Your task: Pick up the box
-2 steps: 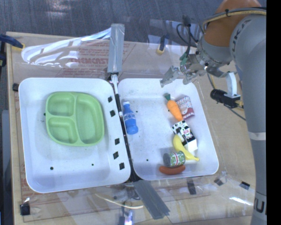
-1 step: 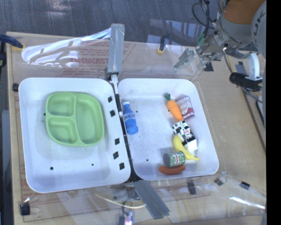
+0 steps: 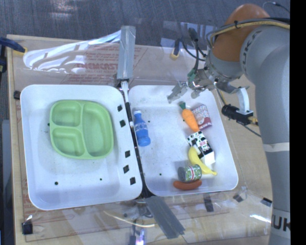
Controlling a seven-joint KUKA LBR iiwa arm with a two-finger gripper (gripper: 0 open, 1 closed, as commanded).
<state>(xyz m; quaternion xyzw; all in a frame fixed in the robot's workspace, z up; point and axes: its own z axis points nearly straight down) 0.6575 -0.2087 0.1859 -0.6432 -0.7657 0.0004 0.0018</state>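
While hovering over the right bin (image 3: 229,152), pincer (image 3: 186,90) spread apart, clamping nothing, box (image 3: 201,147) well apart.

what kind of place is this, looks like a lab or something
Probably a robotics lab test bench. A grey arm reaches over two white bins on a clamped, taped board, one holding toy food like a carrot and banana, the other a green divided plate.

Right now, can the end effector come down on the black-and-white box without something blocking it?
Probably yes. The end effector hangs above the right bin's far edge; the box lies uncovered, though the banana touches it.
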